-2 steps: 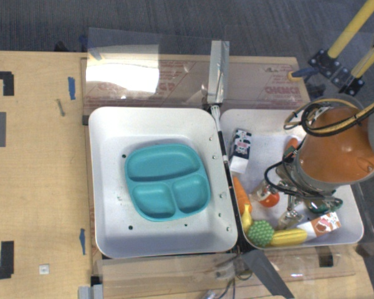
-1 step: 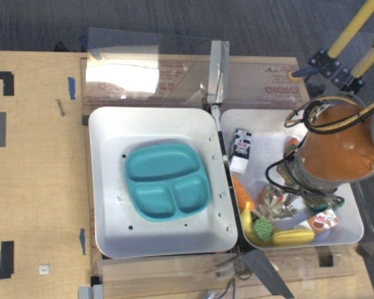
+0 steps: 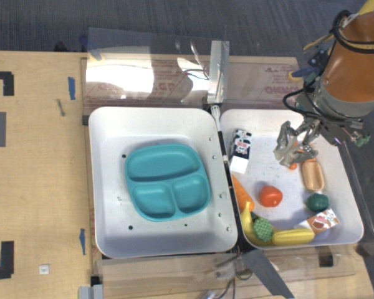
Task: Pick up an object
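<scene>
Left to right: the left white plastic bin (image 3: 106, 229) is holding a teal three-compartment plastic tray (image 3: 167, 180), lying flat near its middle. The right white plastic bin (image 3: 352, 220) is carrying the candidate objects: a small black-and-white carton (image 3: 240, 147) near the dividing wall, an orange toy carrot (image 3: 242, 194) below it, a yellow toy banana (image 3: 292, 235) and a green knobbly toy vegetable (image 3: 263, 229) along the near edge, a round red toy tomato (image 3: 271, 195) at the middle, a tan toy hot dog bun (image 3: 312, 174), a dark green round toy (image 3: 317, 201) and a small red-and-white carton (image 3: 325, 220) toward the right. The metal two-finger gripper (image 3: 292, 149) is hanging over the upper part of this bin, just beside the bun; its fingers are looking spread and are enclosing nothing. Judged stage: approach, no grasp yet made. The next move is calling for alignment over one object, likely the bun or tomato, then descent and closure.
</scene>
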Available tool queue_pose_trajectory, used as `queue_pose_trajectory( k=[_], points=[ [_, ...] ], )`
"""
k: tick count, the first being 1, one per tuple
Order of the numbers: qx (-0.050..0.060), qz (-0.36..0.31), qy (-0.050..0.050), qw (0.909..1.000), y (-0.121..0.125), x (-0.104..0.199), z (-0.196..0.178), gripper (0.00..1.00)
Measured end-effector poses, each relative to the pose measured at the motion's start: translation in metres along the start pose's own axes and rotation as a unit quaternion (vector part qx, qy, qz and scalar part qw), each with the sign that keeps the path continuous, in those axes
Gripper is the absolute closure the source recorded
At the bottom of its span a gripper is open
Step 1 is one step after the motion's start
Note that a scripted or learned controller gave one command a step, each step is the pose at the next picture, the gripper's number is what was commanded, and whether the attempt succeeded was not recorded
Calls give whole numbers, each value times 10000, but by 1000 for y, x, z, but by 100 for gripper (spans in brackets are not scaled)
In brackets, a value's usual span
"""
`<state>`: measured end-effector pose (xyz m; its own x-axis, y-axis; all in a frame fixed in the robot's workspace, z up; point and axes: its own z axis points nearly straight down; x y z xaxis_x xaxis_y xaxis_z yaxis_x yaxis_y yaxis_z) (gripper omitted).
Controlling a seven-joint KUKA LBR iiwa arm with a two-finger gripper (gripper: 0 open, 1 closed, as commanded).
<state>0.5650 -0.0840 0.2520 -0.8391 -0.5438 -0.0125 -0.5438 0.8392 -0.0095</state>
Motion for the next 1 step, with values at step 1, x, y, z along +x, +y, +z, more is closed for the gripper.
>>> queue_pose_trajectory(
  k=[1],
  points=[
    [-38, -132, 12, 9999, 31, -54, -3, 100]
  ],
)
